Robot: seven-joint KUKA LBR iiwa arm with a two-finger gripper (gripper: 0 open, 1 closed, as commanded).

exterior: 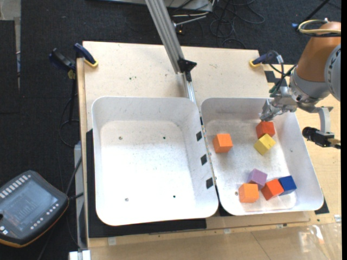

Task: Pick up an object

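The right bin (233,110) holds several small blocks. A red block (265,128) lies near its far right, with a yellow block (265,143) touching its near side. An orange block (223,142) sits apart toward the bin's left. Near the front lie a purple block (258,176), an orange block (249,192), a red block (272,188) and a blue block (287,184), close together. My gripper (269,113) reaches in from the right and hangs just above the far red block, its tips close to the block's top edge.
The left bin (143,112) stands beside the right one. A metal rail (165,26) slants down to the divide between the bins. Clamps (85,56) sit at the bench's far corners. A teach pendant (27,205) lies at lower left.
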